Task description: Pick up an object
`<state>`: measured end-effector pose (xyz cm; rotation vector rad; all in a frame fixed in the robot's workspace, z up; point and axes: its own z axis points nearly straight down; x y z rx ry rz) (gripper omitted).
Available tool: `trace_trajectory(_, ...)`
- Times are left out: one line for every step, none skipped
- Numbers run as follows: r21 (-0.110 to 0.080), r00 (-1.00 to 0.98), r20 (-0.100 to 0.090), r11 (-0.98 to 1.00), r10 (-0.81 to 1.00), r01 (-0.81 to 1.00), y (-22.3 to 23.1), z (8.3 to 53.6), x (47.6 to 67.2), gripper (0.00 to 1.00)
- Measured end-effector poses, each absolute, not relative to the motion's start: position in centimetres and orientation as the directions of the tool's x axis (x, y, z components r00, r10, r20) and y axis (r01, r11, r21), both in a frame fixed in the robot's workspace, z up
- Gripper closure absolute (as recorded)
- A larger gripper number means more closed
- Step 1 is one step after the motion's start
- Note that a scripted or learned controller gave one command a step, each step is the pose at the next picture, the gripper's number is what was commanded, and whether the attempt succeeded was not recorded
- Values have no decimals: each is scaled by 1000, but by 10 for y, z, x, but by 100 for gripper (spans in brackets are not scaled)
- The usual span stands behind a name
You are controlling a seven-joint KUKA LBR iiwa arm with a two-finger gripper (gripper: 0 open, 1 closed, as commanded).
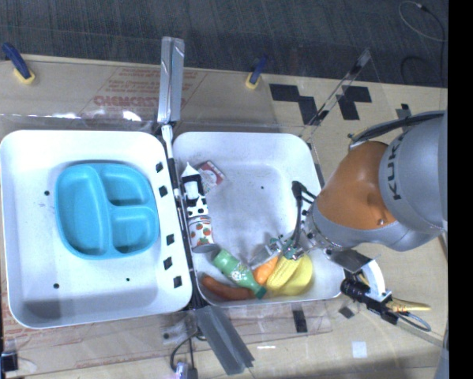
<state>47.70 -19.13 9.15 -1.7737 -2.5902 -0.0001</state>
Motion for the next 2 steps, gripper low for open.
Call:
trace_trajectory(0,-367,2,367,930,930,-191,101,478,100)
trace_trajectory(0,-432,0,432,902,902,-132,263,519,100)
